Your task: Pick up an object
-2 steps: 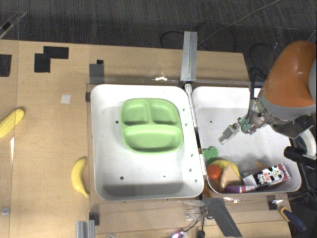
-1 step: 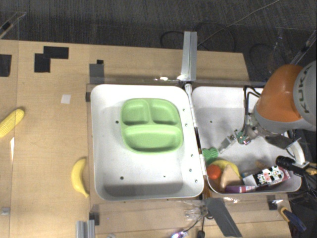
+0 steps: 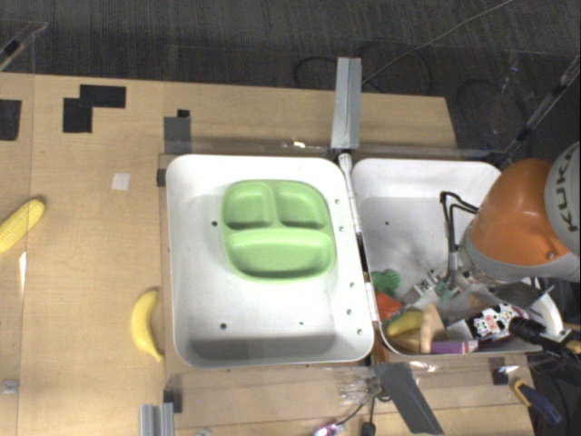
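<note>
Gripper (image 3: 442,289) sat low over the toy pile (image 3: 408,321), which lay just beside and below-left of it; whether it was parted or gripping could not be told.

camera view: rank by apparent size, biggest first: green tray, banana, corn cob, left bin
1. left bin
2. green tray
3. banana and corn cob: look about alike; the cob is cut off by the frame edge, so not ranked.
</note>
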Robot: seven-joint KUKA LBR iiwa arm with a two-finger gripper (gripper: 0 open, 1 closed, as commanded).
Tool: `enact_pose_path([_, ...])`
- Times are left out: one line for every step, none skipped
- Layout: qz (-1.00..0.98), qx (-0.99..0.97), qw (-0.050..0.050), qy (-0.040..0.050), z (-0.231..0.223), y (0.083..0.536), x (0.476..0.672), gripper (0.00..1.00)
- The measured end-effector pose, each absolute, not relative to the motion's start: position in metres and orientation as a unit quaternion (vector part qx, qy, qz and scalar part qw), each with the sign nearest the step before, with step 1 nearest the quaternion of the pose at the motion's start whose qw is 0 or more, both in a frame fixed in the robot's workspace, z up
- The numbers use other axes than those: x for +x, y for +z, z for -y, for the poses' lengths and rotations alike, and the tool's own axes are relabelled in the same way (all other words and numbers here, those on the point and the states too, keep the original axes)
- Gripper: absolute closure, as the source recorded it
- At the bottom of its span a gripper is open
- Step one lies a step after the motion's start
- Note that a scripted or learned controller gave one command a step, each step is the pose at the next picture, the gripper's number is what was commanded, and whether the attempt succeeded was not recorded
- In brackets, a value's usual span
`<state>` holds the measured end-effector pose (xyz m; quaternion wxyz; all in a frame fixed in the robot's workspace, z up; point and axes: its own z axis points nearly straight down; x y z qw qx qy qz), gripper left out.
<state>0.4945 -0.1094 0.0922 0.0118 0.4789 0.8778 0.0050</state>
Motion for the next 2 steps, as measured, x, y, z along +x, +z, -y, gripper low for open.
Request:
enact_pose_path([-0.878, 0.479, 0.011, 0.0072, 0.107, 0.103, 0.496, 1.0])
enact_pose_path([-0.757, 0.654, 0.007, 0.0052, 0.091, 0.091, 0.575, 1.0])
